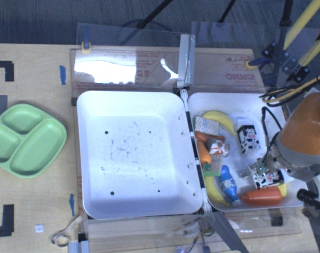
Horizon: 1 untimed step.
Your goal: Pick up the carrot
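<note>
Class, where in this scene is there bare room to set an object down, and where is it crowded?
The left bin offers bare floor wall to wall. The bench strip between it and the green divided plate is also bare. The right bin is crowded: bananas, carrot, blue bottle and cartons.

Your grey arm with its orange band [306,124] reaches in from the right. Its two-finger tool [263,174] points down, low.

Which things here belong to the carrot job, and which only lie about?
Job: carrot, at the right bin's left wall; gripper over that bin.

Lying about: bananas, blue bottle, cow-print carton, red sausage, green divided plate, left bin.
</note>
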Available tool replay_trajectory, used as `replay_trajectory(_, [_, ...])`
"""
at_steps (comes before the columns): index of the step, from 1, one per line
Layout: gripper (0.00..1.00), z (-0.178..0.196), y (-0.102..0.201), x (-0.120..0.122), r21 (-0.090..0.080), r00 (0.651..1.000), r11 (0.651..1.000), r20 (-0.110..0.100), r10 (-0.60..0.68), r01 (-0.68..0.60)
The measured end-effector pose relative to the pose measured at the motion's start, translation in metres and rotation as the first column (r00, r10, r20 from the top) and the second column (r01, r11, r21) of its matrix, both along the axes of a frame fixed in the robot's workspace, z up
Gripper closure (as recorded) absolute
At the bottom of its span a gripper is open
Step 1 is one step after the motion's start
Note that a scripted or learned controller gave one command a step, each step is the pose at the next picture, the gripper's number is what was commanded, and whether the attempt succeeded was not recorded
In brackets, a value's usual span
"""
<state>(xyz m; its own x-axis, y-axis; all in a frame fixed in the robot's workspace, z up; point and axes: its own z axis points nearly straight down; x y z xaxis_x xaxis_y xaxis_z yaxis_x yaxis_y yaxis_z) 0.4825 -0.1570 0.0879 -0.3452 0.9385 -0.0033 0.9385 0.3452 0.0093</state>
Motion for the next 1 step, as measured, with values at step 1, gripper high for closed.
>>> replay_trajectory(1, [1.00,0.0097,0.0000,0.0008,0.000,1.000,1.000,0.003,-0.001,0.001])
